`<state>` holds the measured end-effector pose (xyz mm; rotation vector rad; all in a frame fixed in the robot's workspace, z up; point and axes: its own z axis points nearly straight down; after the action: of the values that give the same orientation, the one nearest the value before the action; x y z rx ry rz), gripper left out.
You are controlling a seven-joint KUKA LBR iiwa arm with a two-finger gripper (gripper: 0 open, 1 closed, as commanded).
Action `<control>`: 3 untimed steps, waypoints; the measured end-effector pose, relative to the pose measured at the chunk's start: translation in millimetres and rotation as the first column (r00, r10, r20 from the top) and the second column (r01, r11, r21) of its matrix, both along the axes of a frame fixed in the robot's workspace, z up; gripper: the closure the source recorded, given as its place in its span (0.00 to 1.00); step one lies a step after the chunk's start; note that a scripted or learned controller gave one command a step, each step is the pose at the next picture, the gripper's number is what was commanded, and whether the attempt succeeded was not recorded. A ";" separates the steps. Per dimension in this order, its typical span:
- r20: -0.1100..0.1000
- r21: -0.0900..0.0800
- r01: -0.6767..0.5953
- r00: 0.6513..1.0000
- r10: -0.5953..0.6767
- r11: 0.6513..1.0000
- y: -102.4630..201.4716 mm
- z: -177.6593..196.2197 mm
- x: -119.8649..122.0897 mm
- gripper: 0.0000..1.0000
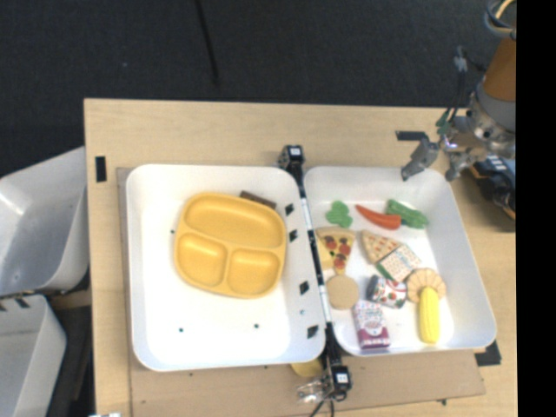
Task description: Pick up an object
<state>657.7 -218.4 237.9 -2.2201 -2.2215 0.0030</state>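
Overhead slanted view of a pale wooden bench (104,137) bearing two shallow white bins side by side.

The grey two-finger gripper (432,160) hangs over the far right corner of the right-hand white bin (473,272), below the arm's orange band (499,69). Its two fingers are spread moderately apart, one finger (417,162) angled down to the left, the other to the right. Nothing lies between them and they touch none of the toys.

The toys lie in the right-hand bin, well apart from the gripper:
- a red chilli-shaped toy (379,218), long axis running left to right and dipping slightly to the right;
- a green elongated toy (407,213) just beside it, on a similar slant;
- a green leafy toy (340,214) near the divider;
- two pizza-slice toys, one (335,249) with red toppings and one (379,247) tan;
- a round tan biscuit-like disc (342,291);
- a yellow corn-shaped toy (429,314), long axis running near to far;
- a small white and purple carton (371,327) at the near edge;
- several small printed packets (393,276) clustered mid-bin, details too small to tell.

The left-hand white bin (156,328) holds a yellow three-compartment plastic plate (231,243), with a small dark object (258,200) at its far edge.
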 end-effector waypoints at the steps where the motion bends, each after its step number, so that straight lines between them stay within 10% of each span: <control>1: 0.000 -0.002 -0.003 1.000 0.003 1.000 -1.1 9.2 0.6 1.00; 3: 0.000 -0.001 0.002 1.000 -0.002 1.000 -11.1 21.2 -50.7 1.00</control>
<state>606.9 -229.6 259.1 -2.2223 -2.2201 0.0042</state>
